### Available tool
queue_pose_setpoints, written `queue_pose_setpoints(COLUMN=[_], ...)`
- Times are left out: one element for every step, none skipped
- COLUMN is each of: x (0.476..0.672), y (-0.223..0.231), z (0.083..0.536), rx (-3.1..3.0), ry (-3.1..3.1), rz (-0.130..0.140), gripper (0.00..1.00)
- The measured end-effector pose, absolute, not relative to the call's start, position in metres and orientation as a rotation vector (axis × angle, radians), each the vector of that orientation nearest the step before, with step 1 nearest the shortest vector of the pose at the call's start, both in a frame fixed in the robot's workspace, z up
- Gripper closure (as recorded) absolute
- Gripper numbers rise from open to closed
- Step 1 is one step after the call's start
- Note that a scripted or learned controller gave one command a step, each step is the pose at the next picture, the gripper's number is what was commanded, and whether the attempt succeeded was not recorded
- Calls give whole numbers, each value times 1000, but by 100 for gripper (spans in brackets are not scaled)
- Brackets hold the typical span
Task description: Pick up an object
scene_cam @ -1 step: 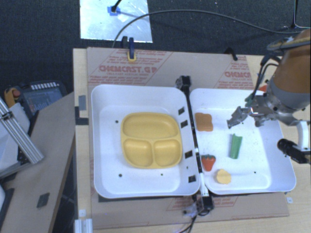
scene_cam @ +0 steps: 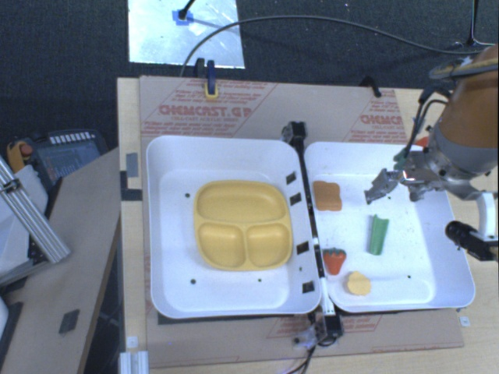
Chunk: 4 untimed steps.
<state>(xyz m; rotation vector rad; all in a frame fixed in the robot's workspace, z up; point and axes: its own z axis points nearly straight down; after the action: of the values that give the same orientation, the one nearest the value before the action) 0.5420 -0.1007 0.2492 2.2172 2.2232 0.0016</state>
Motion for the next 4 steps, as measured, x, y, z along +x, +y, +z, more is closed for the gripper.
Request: queue_pose_setpoints(x=[539,538,539,542], y=[-107,-110,-110,-112], z=[192,134,85,99], rx=[2219,2219,2219,2212], ry=[2222,2222,2222,2214], rz=[1,3,2,8], gripper=[0,0,0,100])
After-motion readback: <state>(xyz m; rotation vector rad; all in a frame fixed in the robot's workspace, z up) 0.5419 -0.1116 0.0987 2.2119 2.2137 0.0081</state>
